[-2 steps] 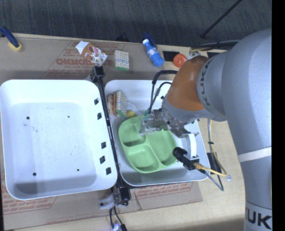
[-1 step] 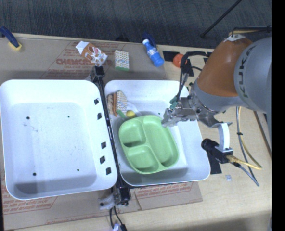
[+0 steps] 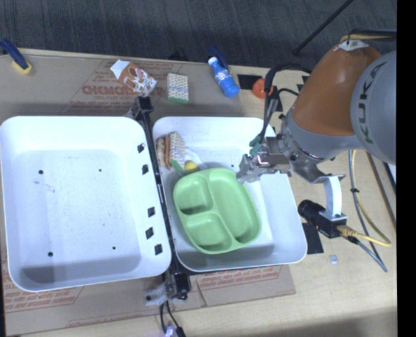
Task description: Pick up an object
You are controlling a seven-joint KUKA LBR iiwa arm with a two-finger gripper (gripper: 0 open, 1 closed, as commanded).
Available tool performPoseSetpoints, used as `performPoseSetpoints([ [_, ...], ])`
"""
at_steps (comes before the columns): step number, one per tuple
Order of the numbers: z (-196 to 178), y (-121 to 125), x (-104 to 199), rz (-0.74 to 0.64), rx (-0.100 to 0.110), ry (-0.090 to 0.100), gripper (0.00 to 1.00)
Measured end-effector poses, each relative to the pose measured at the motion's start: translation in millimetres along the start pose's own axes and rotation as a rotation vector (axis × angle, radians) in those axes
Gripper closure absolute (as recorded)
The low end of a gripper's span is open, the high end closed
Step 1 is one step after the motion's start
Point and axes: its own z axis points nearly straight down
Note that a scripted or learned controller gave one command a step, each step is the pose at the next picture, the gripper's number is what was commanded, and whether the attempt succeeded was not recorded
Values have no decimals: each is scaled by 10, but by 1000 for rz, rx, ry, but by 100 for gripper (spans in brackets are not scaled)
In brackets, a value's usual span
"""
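Green plastic divided tray (image 3: 216,210), three compartments, lies tilted in the right white bin (image 3: 285,239), filling most of its floor toward the near edge. Behind it, by the bin's far-left corner, a striped snack packet (image 3: 171,150) leans against the left wall, with a small yellow object (image 3: 190,166) just beside it, touching the tray's far rim.

Grey arm with orange band (image 3: 332,97) reaches over the right bin's right edge. Two-finger gripper (image 3: 252,167) hangs just above the tray's far-right corner; metal tip close to the rim, contact not clear. Whether it's spread or clenched: cannot tell at this angle. Nothing visibly grasped.

Left white bin (image 3: 25,135) sits beside the right one, sharing a black clip strip down the middle.

On the cardboard sheet (image 3: 88,93) beyond the bins' far edges: a crumpled orange-white wrapper (image 3: 133,78), a small green-white box (image 3: 178,87), a blue bottle (image 3: 224,76). Blue-yellow clamp (image 3: 15,55) at the bench's far-left corner.
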Motion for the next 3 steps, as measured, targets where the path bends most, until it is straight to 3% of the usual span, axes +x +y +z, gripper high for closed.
performPoseSetpoints([
  [1, 49, 457, -250, 1, 1, 0, 100],
  [2, 450, 436, -163, 1, 4, 0, 100],
  [3, 495, 595, -113, -1, 1, -1, 100],
])
